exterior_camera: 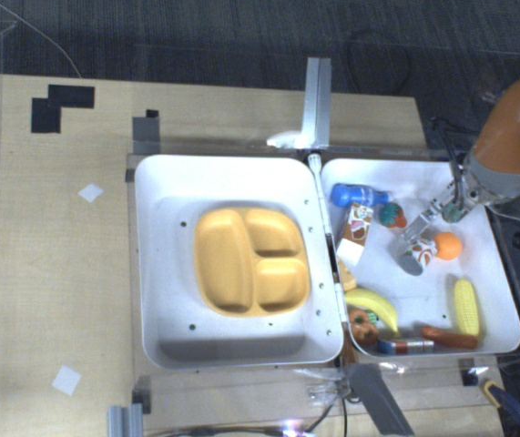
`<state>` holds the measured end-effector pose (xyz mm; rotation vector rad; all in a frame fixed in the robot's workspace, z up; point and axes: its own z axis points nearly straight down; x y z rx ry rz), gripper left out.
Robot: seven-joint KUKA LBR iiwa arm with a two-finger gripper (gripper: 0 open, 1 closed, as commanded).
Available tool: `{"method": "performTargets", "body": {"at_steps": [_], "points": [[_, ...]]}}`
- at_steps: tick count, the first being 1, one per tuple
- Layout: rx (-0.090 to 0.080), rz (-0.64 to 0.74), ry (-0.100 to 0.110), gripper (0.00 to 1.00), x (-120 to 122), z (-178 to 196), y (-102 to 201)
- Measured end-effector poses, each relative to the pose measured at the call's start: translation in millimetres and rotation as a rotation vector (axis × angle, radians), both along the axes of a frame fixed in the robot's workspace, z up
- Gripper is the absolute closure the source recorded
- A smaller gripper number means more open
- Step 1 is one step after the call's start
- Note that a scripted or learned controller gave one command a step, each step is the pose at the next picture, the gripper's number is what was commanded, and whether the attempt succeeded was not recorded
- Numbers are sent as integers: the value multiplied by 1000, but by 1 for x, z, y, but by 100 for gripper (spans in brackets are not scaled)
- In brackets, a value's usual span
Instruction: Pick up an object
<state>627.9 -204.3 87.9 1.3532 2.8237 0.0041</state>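
Camera view: claw low in the crowded right bin, beside the orange ball

You see two white bins side by side on the wooden bench [50,271]. The left bin [159,244] holds a yellow divided tray [250,260], lying flat in its middle. The right bin [505,321] holds all the small things.

The arm [514,144] comes in from 3 o'clock, and its gripper [416,248] is down near the middle of the right bin. You cannot tell from this view whether the claw is released or clenched, because its tips blend with a grey shape under them. Nothing can be seen clearly between them.

The orange ball [447,245] lies just beside the claw, at 3 o'clock of it, touching or almost touching. At 10 o'clock of the claw there is a small green ball [390,214], and further the blue bottle [358,195] lies on its side near the far wall. A brown and white packet [356,229] lies at 9 o'clock, close to the wall between the bins.

At 7 o'clock the banana [374,306] lies near the front left corner, and a red marker [449,338] lies along the front wall. The corn cob [465,306] lies at 5 o'clock of the claw, well apart from it. So the claw has things close on two sides.
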Motion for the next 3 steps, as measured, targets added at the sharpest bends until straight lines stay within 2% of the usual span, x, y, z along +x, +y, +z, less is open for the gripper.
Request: {"method": "performTargets", "body": {"at_steps": [1, 2, 3], "points": [[1, -133, -1, 0, 25, 1, 8], [-1, -44, 22, 0, 39, 1, 4], [-4, 409, 3, 0, 43, 36, 4]]}}
